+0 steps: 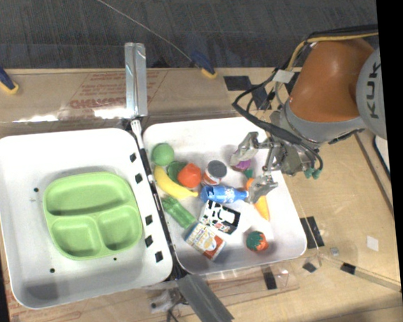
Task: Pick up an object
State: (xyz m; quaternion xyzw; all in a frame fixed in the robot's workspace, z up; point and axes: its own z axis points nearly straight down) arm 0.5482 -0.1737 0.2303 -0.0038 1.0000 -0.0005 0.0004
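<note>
My gripper (pixel 254 165) hangs over the right side of the right bin (pixel 286 244) with its fingers spread open. One finger (pixel 246 146) points toward the bin's back, the other finger (pixel 263 184) toward its front. A small purple item (pixel 242 164) lies just below the far finger, and I cannot tell whether they touch. An orange carrot (pixel 261 207) lies right under the near finger. Left of the gripper sit a grey-capped can (pixel 216 169) and a blue bottle (pixel 224 194). Nothing is held.
Further left in the right bin lie a green ball (pixel 162 154), a banana (pixel 173 184), a red-orange fruit (pixel 189 175), a green bottle (pixel 178 211), a black-and-white box (pixel 221 217), a colourful carton (pixel 205 240) and a strawberry-like toy (pixel 256 240). The left bin (pixel 12 159) holds a green divided tray (pixel 90 214).
</note>
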